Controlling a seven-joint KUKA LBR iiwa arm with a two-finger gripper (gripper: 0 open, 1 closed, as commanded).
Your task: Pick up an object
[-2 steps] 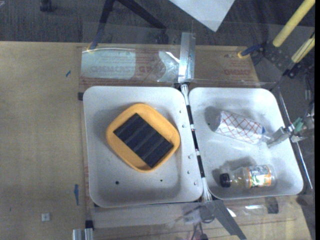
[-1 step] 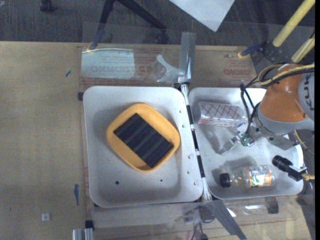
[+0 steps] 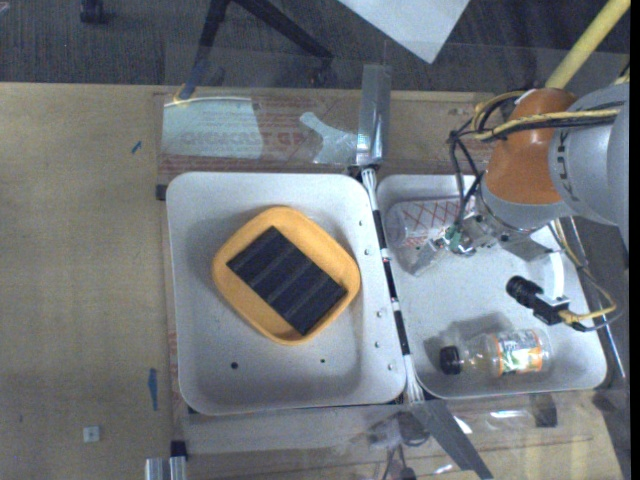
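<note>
Wooden bench, two white bins side by side, arm reaching in from the right.

Camera view: left bin holds a yellow-orange tray with a black ribbed insert, sitting diagonally near the middle. Right bin holds a clear bottle with a dark cap, lying on its side near the front edge, cap pointing left, plus a clear plastic packet with red print in the back-left corner. Gripper is low over the right bin's back area, just beside the packet; finger state: cannot tell, nothing visibly held. Bottle lies well apart from the gripper. Office chair base on dark floor behind the bench.
</note>
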